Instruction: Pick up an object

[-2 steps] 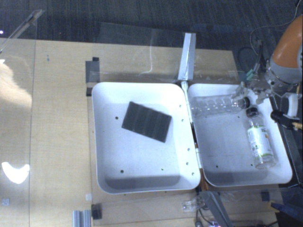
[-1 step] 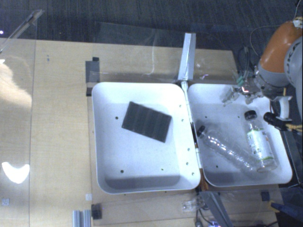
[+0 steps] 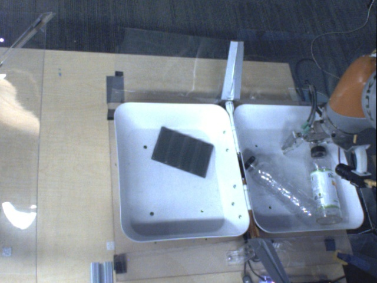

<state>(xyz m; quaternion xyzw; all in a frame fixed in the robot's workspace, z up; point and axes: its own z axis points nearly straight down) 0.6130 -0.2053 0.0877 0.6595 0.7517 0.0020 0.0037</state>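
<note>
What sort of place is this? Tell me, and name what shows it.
Probably a robotics lab's test bench: two white bins side by side on a wooden bench, a grey-and-orange robot arm reaching in, and loose cables over carpet.

Left bin [image 3: 126, 175]: holds a dark ribbed rectangular pad [image 3: 182, 151], lying flat and tilted, near the middle.
Right bin [image 3: 265, 119]: holds a clear plastic bottle with black cap [image 3: 277, 184] lying diagonally, and a small bottle with a white label [image 3: 324, 192] just beside its lower end.
Arm [image 3: 353, 99]: grey with orange band, over the right bin's upper right corner.
Gripper [image 3: 300, 138]: low over the right bin, above the bottles.
</note>
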